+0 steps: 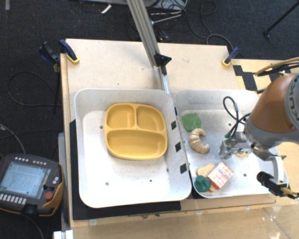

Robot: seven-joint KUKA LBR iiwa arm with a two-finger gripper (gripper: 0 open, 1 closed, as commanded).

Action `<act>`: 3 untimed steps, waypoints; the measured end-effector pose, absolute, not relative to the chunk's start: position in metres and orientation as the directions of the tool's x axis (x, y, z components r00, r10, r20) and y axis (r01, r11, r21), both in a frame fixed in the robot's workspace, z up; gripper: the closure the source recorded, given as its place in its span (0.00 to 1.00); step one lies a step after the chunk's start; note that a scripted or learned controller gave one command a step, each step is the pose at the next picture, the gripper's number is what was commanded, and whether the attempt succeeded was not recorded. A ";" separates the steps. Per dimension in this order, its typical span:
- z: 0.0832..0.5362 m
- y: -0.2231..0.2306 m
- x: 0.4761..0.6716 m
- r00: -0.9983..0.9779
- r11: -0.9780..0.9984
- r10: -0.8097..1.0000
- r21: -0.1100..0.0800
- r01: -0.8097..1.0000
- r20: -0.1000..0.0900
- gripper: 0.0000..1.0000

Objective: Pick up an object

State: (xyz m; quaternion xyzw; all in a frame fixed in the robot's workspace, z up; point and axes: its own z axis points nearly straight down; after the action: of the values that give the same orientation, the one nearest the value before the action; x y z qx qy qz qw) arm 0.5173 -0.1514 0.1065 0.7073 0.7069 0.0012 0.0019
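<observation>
The camera view shows, in the right bin [209, 99], a green toy [203, 183] and red-and-white carton [221, 175] nearest, the gripper [231, 147], its opening impossible to tell, just beyond, with a croissant [199, 141] to its left and a green leaf-shaped piece [192, 121] farther.

1. A yellow divided tray [136, 131] with three compartments lies flat in the left bin [89, 183], toward its far side.
2. A grey metal pole [144, 26] slants from the far edge of the view down to the join between the two bins.
3. Two yellow-tipped clamps [70, 53] and [229, 57] grip the far corners of the bench [114, 63].
4. A teach pendant [22, 183] with a lit screen lies on the dark carpet [25, 98], near left of the bench.
5. Black cables [189, 6] trail across the floor beyond the bench.
</observation>
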 end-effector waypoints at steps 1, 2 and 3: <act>0.164 -0.142 0.520 -0.004 0.004 1.000 0.006 1.000 -0.001 1.00; 0.211 -0.142 0.522 -0.003 0.003 1.000 0.006 1.000 -0.002 1.00; 0.226 -0.089 0.528 -0.008 0.008 1.000 0.003 1.000 0.001 1.00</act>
State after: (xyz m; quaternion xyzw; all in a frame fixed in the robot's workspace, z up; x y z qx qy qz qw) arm 0.5281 -0.0891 0.2261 0.7042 0.7100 0.0016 0.0008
